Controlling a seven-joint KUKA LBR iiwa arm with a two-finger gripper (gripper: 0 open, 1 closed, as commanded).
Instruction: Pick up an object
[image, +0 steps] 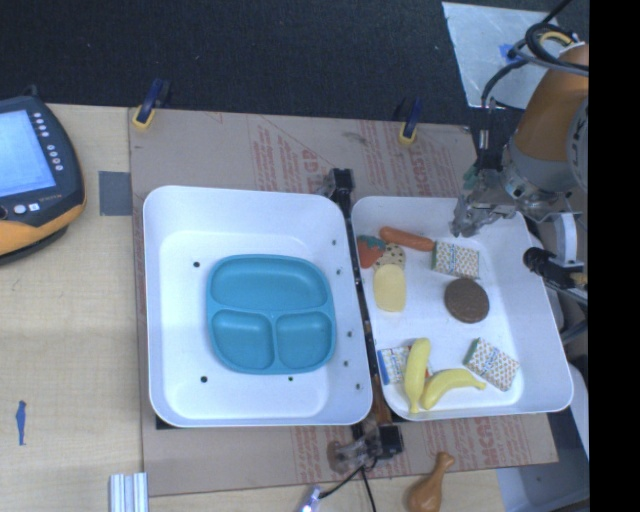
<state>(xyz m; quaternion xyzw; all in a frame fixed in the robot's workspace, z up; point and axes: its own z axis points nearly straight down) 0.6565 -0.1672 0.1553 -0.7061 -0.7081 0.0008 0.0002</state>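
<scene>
Camera view: your tool (470, 222), grip state unclear, hovers by the patterned packet (456, 259); descend squarely over it.

1. The single camera sat fixed above the bench (70, 330), looking down at a slant.
2. It stood far enough back to take in both the left bin (165, 300) and the right bin (545, 330) whole.
3. The arm (550, 120) entered from the frame's right.
</scene>
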